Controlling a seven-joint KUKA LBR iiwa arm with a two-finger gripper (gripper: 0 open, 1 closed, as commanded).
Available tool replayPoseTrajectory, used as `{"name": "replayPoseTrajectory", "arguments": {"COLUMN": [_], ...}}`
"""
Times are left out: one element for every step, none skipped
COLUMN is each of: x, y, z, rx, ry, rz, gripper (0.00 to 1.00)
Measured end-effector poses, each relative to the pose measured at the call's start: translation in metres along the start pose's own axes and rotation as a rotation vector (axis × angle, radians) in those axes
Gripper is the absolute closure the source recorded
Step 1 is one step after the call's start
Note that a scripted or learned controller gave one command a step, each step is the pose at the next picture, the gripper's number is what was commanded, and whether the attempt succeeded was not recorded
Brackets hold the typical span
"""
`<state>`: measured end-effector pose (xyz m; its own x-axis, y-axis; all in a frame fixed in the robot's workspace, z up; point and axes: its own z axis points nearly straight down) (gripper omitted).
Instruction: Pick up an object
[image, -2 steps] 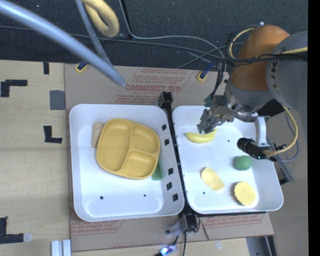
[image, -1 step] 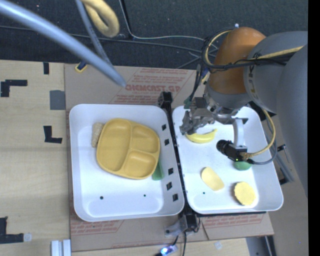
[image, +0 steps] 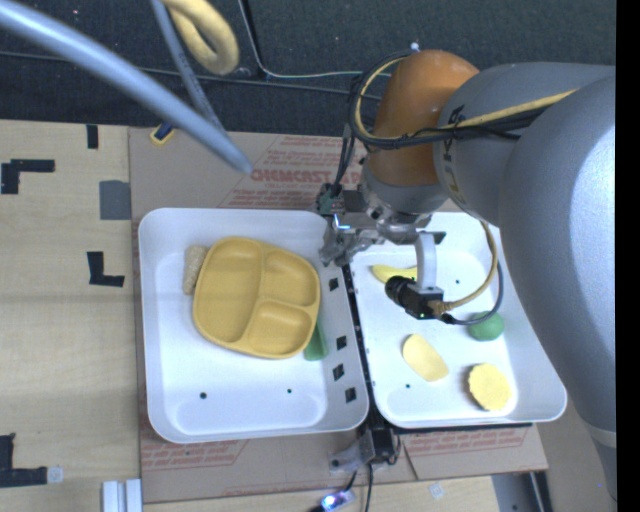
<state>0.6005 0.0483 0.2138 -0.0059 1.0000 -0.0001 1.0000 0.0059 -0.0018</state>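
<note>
The arm (image: 520, 170) hangs over the right bin (image: 540, 400), its end effector (image: 345, 240) low near the divider between the bins — whether it is spread or pressed together I cannot tell. Nothing looks gripped. The left bin (image: 165, 330) holds a yellow plate (image: 255, 297). Easier picks lie in the right bin: yellow slices (image: 425, 357) and a green piece (image: 488, 326), well apart — centre over one, then descend straight.

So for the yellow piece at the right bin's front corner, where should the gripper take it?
Probably straight from above, across the narrower width of the yellow piece. It lies flat with bare floor around it, though the right bin wall stands close on its outer side, so close the fingers along that wall rather than toward it.
</note>
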Motion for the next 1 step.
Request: {"name": "replayPoseTrajectory", "arguments": {"x": [0.0541], "y": [0.0061], "z": [0.0067], "rx": [0.000], "ry": [0.000], "rz": [0.000], "gripper": [1.00]}}
